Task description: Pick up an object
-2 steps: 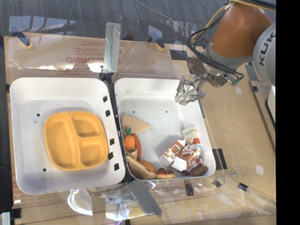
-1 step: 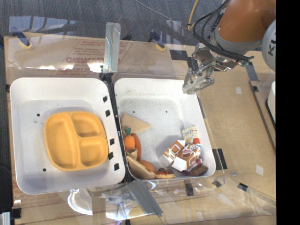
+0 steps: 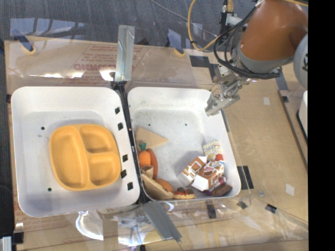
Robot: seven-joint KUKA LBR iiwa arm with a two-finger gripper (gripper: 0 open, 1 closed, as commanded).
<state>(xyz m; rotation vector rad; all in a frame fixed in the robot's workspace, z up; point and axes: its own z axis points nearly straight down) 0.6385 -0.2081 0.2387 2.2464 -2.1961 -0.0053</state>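
My gripper (image 3: 216, 105) hangs over the far right rim of the right bin (image 3: 172, 95), with nothing visible between its fingers. Toy food lies along the near side of that bin: a tan wedge (image 3: 150, 137), an orange carrot (image 3: 147, 158), a flat bread piece (image 3: 155, 187) and a pile of small cartons and packets (image 3: 206, 173) at the near right corner. All of these sit well below and in front of the gripper.
The left bin (image 3: 31, 103) holds a yellow divided plate (image 3: 84, 156). A grey tape strip (image 3: 124, 54) runs between the bins at the back. Yellow and black cables (image 3: 209, 20) loop above the wrist.
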